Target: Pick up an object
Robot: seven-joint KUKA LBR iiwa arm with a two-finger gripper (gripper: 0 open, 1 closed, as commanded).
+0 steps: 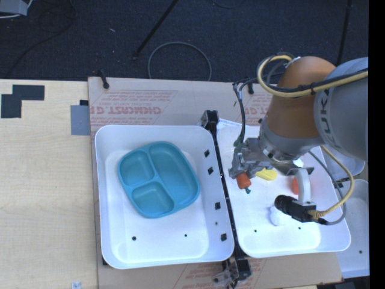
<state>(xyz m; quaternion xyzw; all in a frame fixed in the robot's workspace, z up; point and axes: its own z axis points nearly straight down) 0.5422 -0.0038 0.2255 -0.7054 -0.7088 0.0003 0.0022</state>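
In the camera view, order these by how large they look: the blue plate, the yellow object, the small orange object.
1. blue plate
2. yellow object
3. orange object
The arm hides part of the last two, so their order is unsure.

- The light wooden bench (42, 185) carries a brown cardboard sheet (150, 104) with red print.
- Two shallow white bins sit side by side on the cardboard, touching: the left bin (120, 245) and the right bin (301, 245).
- Dark patches (24, 98) mark the bench's left part.
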